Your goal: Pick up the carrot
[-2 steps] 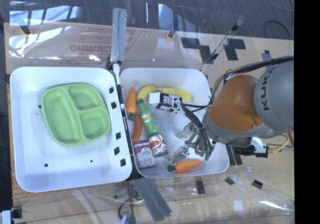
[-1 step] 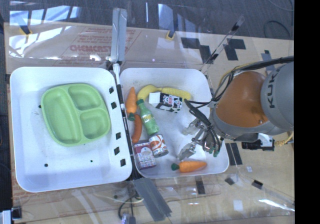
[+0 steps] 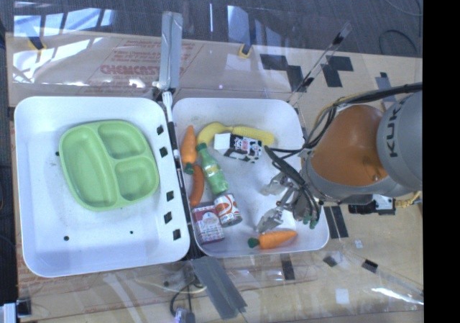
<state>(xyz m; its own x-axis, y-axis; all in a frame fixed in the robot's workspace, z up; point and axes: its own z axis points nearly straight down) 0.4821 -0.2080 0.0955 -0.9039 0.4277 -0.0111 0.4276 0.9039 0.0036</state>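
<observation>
The metal gripper (image 3: 275, 206) hangs with its thin fingers spread apart, holding nothing, just above the carrot (image 3: 274, 239). That smooth, tapered orange carrot lies at the right bin's (image 3: 287, 109) near edge.

tray (image 3: 108, 163) in left bin (image 3: 29, 192) | carrot (image 3: 275, 239) in right bin (image 3: 291, 116), front | bottle (image 3: 213, 169) left

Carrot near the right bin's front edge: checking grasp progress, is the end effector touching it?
Cannot tell. In the camera view the end effector hangs just above the carrot, their outlines meeting, with neither contact nor gap plain.
</observation>
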